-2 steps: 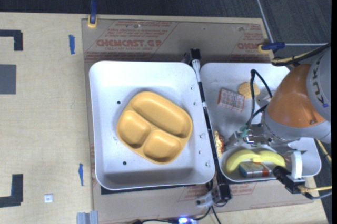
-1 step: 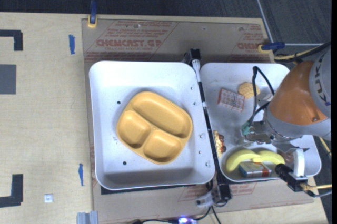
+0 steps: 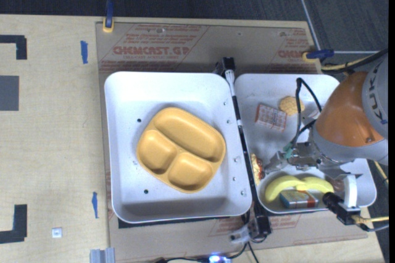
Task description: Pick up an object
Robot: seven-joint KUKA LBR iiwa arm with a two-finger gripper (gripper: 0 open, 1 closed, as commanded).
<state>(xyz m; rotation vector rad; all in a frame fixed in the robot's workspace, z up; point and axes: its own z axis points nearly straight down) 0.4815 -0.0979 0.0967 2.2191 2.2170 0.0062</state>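
Note:
My gripper (image 3: 289, 157) hangs low in the right bin (image 3: 247, 101), just above a yellow banana (image 3: 296, 184) that lies along the bin's front. A small box (image 3: 295, 198) with blue and orange sides rests against the banana's front side. Behind the gripper lie a red-and-white packet (image 3: 271, 116) and a round tan biscuit (image 3: 287, 105). A small orange-red item (image 3: 255, 164) sits by the bin's left wall, left of the gripper. The grey arm with its orange band (image 3: 349, 116) covers the bin's right part.
The left bin (image 3: 120, 132) holds a large yellow plate (image 3: 180, 148) with three compartments, near its middle. A black divider (image 3: 237, 126) runs between the bins. Cardboard (image 3: 185, 45) lies under both, and blue clamps (image 3: 108, 13) stand at the bench edges.

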